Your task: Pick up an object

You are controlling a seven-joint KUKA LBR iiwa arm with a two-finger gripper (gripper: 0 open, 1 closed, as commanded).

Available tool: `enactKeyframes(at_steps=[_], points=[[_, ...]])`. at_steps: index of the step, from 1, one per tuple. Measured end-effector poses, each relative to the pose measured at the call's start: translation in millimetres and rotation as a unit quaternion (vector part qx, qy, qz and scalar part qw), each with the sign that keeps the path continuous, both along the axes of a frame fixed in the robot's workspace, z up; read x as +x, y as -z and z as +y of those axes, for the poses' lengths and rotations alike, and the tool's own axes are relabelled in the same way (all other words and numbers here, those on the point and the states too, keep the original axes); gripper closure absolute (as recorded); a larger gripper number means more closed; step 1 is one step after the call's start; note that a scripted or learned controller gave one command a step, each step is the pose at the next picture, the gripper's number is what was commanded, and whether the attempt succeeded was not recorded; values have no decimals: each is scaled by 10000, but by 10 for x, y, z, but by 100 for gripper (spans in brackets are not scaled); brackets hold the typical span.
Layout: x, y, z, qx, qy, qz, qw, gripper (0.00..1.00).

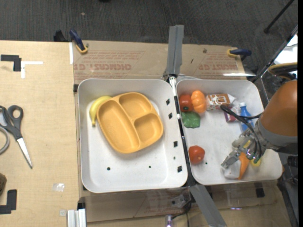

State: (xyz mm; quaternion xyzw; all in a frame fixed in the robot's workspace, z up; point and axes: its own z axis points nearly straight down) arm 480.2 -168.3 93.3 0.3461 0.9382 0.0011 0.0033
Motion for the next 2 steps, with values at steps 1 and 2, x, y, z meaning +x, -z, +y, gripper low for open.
enactKeyframes(at_steps=[1, 2], points=[[-11, 9, -126, 3, 157, 15, 9999, 0], [2, -79, -121, 6, 154, 6, 9999, 100]])
